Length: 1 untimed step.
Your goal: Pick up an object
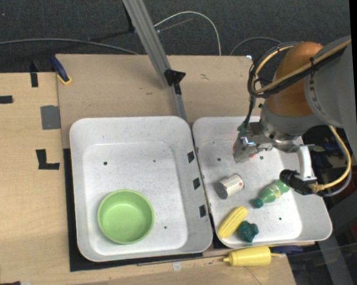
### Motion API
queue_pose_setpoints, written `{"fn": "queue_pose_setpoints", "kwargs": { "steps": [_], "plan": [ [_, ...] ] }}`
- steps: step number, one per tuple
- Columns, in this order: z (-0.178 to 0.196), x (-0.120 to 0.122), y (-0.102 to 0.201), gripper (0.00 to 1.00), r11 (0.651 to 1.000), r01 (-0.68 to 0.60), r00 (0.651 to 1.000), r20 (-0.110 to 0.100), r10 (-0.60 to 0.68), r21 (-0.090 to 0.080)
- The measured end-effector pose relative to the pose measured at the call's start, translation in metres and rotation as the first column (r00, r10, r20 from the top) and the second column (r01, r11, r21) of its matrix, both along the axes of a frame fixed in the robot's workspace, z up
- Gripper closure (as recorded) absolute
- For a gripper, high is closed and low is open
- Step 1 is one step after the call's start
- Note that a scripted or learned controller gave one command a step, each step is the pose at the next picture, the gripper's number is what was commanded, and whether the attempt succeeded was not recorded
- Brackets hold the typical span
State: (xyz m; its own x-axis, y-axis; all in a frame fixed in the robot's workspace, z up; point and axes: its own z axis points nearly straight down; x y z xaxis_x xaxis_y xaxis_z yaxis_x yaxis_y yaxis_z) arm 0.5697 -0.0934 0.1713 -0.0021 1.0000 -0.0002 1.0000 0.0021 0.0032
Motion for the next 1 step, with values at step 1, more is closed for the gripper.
{"fn": "queue_pose_setpoints", "kwargs": {
  "steps": [1],
  "plan": [
    [0.0528, 0.0009, 0.0003, 1.00, 1.000, 0.000, 1.000, 0.001, 0.000, 0.000]
  ]
}}
